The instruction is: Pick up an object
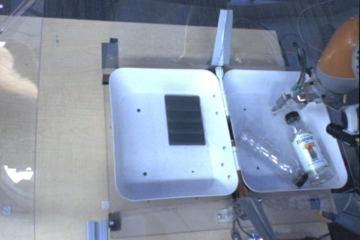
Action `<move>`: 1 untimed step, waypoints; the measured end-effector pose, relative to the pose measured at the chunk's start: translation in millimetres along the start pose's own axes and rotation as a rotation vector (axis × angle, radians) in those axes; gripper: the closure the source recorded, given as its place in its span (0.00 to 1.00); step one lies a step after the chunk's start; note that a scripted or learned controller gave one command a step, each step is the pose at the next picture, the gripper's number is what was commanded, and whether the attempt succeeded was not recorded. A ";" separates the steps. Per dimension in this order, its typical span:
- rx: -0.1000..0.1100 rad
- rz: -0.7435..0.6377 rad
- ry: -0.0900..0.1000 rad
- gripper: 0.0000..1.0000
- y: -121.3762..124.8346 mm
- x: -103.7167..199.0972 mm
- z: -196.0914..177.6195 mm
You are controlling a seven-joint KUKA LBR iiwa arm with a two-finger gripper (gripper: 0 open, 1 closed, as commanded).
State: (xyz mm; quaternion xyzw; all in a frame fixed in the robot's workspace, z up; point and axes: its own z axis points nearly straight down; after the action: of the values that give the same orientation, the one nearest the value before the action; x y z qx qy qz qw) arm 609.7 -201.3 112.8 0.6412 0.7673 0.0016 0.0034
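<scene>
You have one labelled item here: a small clear bottle (pixel 307 153) with a black cap, lying in the right bin (pixel 250 90) at the lower right of the frame, cap toward the top. Its label is white with an orange patch and a line of dark lettering, but the writing is too small to read. Count two white bins side by side on the bench (pixel 62 121). The left bin (pixel 129 166) holds one dark ribbed rectangular block (pixel 184 120) near its middle. The right bin holds the one bottle, one clear crumpled plastic piece (pixel 269 153) lying aslant just left of it, and one small dark object (pixel 302 179) at the bottle's lower end. The tool (pixel 292 97) sits at the upper right of the right bin, under the arm's orange band (pixel 340 56); its metal fingers point toward the left, and you cannot tell whether they are apart or together. The bottle's cap lies just below the tool, near it but apart from it.
</scene>
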 end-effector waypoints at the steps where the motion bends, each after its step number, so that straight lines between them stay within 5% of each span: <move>1: -0.007 -0.003 -0.003 1.00 2.6 0.5 -12.3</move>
State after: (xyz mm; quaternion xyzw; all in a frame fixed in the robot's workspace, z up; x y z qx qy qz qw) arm 612.1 -200.4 125.1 0.6402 0.7681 0.0034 0.0066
